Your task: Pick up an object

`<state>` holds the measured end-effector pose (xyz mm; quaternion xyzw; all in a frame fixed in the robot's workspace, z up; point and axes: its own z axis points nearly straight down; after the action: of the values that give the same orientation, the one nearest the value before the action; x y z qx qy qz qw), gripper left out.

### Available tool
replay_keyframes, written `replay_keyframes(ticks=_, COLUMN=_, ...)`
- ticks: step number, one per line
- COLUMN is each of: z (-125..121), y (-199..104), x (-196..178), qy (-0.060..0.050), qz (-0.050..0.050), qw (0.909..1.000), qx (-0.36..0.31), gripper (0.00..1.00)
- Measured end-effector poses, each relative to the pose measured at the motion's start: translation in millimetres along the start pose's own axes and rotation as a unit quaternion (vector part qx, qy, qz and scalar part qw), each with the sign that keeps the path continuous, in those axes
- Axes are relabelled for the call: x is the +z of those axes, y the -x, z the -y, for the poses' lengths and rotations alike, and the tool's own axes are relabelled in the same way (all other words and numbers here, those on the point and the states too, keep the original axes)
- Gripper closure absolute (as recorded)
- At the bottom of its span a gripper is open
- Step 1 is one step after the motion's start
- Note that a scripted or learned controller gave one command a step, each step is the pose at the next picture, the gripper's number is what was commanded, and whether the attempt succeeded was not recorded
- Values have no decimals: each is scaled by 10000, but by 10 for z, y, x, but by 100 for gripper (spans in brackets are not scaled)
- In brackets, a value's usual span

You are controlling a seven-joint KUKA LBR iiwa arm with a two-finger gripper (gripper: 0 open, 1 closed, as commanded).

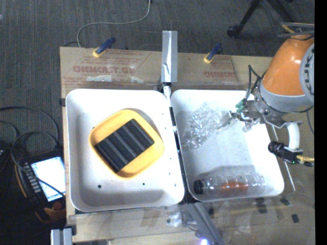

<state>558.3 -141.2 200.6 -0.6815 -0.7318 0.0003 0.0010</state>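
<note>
The left bin (76,137) is taken up largely by a yellow block with a black ribbed top (126,142), which lies tilted near the bin's middle; bare white floor is left around it on every side, most of it toward the near edge. Between the two bins a narrow seam runs from a grey upright bar (169,55) at the far edge of the desk (102,68). In the right bin (278,180), a crumpled piece of clear plastic (202,124) is seen in the far left part, close to the seam, and a clear plastic bottle (230,184) with something orange inside lies on its side along the near wall, touching or almost touching it. The middle of this bin is open floor (faintly speckled). At the right bin's far right edge the gripper (244,114) is seen under the orange band of the arm (288,70), just beside the crumpled plastic; how its jaws stand cannot be told. Two blue-and-yellow clamps (103,47) sit at the desk's far edge.
</note>
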Motion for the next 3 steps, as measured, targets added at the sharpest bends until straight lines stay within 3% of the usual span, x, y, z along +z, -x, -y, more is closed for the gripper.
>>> replay_keyframes(ticks=1, z=-716, y=-411, x=567, qy=-4, qz=4, qw=9999, qx=110, gripper=0)
replay_keyframes(ticks=2, z=-604, y=-276, x=1030, qy=105, qz=34, qw=9978, qx=-648, gripper=0)
replay_keyframes(ticks=3, z=-602, y=-296, x=1028, qy=115, qz=55, qw=9969, qx=-776, gripper=0)
